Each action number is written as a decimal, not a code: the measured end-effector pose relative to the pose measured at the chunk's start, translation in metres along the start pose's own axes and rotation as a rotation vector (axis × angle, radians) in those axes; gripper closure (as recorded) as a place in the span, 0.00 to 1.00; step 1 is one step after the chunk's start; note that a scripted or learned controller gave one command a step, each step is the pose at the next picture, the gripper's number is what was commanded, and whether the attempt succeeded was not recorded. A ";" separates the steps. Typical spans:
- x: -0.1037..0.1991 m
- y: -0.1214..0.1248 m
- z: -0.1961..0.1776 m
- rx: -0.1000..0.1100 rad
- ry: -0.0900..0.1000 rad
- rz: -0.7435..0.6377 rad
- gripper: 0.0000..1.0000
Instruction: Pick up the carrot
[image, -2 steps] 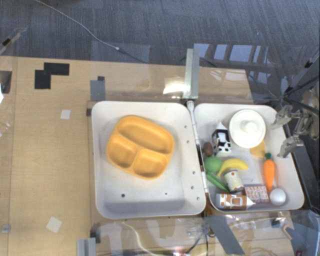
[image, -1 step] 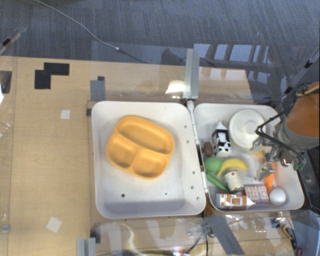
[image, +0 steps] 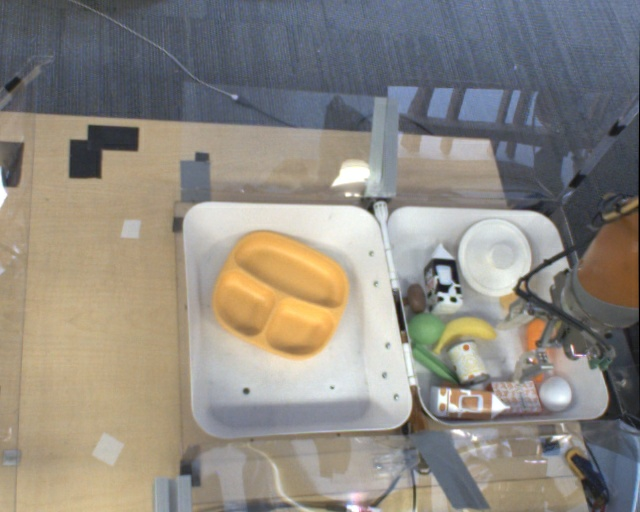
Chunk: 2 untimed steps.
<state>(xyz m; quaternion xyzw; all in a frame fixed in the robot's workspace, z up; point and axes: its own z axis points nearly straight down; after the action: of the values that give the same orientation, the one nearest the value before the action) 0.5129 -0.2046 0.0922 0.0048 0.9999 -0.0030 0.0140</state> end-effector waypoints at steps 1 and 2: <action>-0.005 0.001 -0.014 0.005 -0.015 -0.008 1.00; -0.005 0.001 -0.014 0.004 -0.014 -0.008 0.00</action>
<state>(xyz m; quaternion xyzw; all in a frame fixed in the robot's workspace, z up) 0.5175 -0.2035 0.1060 0.0008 0.9998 -0.0051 0.0208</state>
